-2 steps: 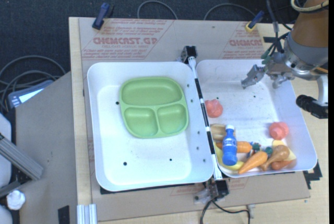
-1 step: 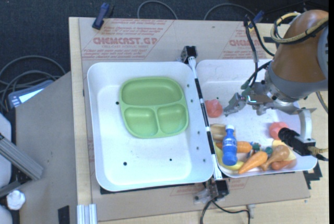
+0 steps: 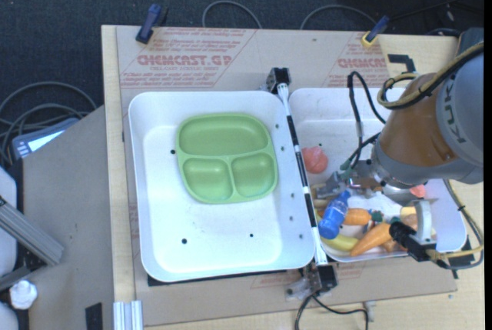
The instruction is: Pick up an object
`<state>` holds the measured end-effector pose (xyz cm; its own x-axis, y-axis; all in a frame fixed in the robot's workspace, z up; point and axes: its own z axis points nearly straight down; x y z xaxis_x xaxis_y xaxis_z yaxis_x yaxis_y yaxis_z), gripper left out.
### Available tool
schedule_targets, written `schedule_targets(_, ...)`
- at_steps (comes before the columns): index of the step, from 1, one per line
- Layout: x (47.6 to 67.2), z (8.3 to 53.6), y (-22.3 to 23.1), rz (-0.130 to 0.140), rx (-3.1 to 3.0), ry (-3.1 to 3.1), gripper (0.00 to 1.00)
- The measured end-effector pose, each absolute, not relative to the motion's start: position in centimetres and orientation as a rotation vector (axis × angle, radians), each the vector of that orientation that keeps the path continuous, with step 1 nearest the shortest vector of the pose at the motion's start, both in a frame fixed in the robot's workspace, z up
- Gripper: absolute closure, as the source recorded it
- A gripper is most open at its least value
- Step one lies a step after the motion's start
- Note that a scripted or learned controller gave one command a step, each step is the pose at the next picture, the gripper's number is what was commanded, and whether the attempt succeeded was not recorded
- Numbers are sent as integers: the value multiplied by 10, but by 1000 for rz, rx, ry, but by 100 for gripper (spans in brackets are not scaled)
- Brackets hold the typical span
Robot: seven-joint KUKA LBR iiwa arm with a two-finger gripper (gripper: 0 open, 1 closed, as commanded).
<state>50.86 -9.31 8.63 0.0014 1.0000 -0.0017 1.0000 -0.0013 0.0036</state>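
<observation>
My gripper is low in the right bin, just above a heap of small toys at the bin's near end. Directly below it lies a blue bottle with a white cap, tilted toward the bin's left wall. A pink-red ball rests a little to the gripper's upper left, apart from it. An orange carrot, a yellow banana-like piece and another orange piece lie close together near the front rim. The arm's wrist hides the toys to the right.
The left bin holds a green three-compartment plate. A black divider rail runs between the two bins. Cables loop over the right bin's far side. Clamps sit at the board's back edge.
</observation>
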Motion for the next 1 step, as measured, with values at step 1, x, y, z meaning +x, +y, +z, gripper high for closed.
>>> schedule_targets(1,509,96,-91,7,2219,2217,100)
